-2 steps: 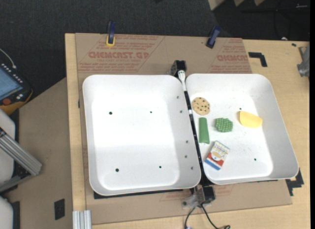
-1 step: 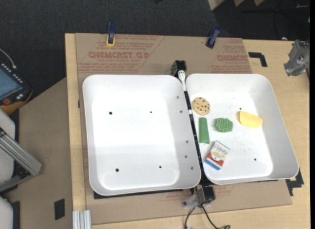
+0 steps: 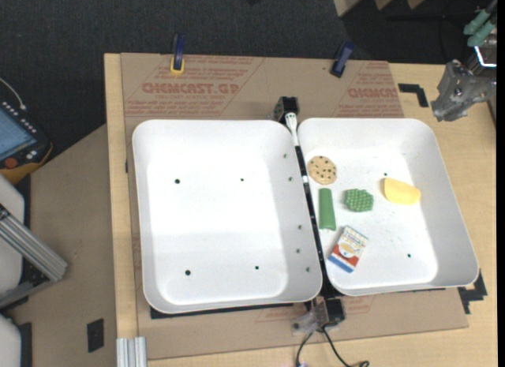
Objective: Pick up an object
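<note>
Risk-wise, gripper point(image 3: 456, 95) hangs off right bin's point(image 3: 442, 267) far corner, finger state unclear, so a descent onto the crowded cookie point(image 3: 322, 170) and green stick point(image 3: 326, 208) may miss.

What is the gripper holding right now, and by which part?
Nothing that the view shows. The grey two-finger gripper sits outside the right white bin, beyond its far right corner, apart from the items lying in it.
</note>
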### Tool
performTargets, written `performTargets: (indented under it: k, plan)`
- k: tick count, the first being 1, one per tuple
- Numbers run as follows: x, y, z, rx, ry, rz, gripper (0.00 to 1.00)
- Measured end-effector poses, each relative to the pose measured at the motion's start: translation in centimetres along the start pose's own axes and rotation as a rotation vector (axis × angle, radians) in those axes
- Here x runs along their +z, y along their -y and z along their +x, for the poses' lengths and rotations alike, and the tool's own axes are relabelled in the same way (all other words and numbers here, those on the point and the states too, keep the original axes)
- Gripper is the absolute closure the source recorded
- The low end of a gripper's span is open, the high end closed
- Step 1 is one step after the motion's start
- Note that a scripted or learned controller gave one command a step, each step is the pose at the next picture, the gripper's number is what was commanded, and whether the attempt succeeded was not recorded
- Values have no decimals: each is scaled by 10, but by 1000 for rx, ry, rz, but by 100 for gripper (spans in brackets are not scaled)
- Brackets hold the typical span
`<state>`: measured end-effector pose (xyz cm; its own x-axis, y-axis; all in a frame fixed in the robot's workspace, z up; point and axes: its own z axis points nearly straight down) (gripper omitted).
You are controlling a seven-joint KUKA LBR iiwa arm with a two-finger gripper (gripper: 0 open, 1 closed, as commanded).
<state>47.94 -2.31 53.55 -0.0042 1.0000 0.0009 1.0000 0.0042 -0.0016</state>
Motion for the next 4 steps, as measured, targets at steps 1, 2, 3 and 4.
performTargets:
  k: [1, 2, 3, 4]
  plan:
    - [0, 0, 50, -2, 0, 0, 100]
    - [1, 0, 99, -1, 0, -1, 100]
    - [1, 0, 130, 0, 0, -3, 100]
    - [1, 0, 167, 0, -1, -4, 100]
